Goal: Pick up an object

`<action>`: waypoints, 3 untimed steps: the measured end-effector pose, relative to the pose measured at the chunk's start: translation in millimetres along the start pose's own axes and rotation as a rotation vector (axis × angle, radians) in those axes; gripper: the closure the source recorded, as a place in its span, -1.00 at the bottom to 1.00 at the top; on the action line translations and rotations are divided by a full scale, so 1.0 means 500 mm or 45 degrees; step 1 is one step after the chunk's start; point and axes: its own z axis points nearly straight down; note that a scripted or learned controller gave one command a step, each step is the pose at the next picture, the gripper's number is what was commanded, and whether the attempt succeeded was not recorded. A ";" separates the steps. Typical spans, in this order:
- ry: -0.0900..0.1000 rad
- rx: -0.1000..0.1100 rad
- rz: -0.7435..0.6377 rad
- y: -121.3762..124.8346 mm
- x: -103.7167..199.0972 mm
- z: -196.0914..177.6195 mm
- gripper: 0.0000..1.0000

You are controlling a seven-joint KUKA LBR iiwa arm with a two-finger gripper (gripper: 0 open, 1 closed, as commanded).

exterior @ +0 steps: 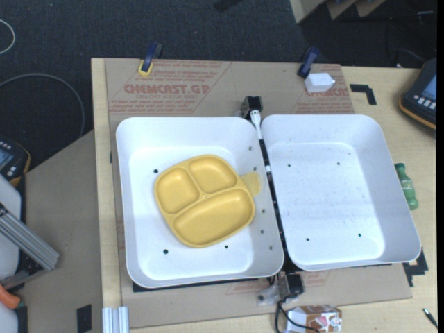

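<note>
Yellow divided plate (205, 200), three compartments, lying flat and right way up in the left bin (132, 186), a little right of the bin's centre, rotated so the two small compartments face upper left of the frame and the large one lower right. Small yellow tab or handle poking out on the plate's right side, just beside the bin's right wall. Rim raised all round, shallow, smooth plastic by the look of it, so probably hard to pinch from straight above except across the rim or one of the inner dividers. Right bin (374, 186) bare apart from a few dark specks on its floor. Both bins side by side on a brown cardboard sheet (208, 89) with red lettering, held by clamps at the upper edge; a small white block (319, 82) near the upper right clamp, a green item (406, 184) just outside the right bin's right edge, cables and a connector at lower centre. Gripper state: cannot tell from this view. Judged step: very start, approach not yet begun, plate untouched. Next move likely calls for coming in from frame right, crossing over the right bin, descending over the plate's near rim or a divider with the fingers straddling it. Risk: a flat grasp sliding off the smooth surface, or the plate tipping once lifted by one edge.
</note>
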 end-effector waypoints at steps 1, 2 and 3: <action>0.006 0.010 -0.005 -0.025 0.062 -0.142 -1.00; 0.005 0.015 -0.003 -0.023 0.059 -0.154 1.00; 0.018 0.040 -0.005 -0.030 0.130 0.059 1.00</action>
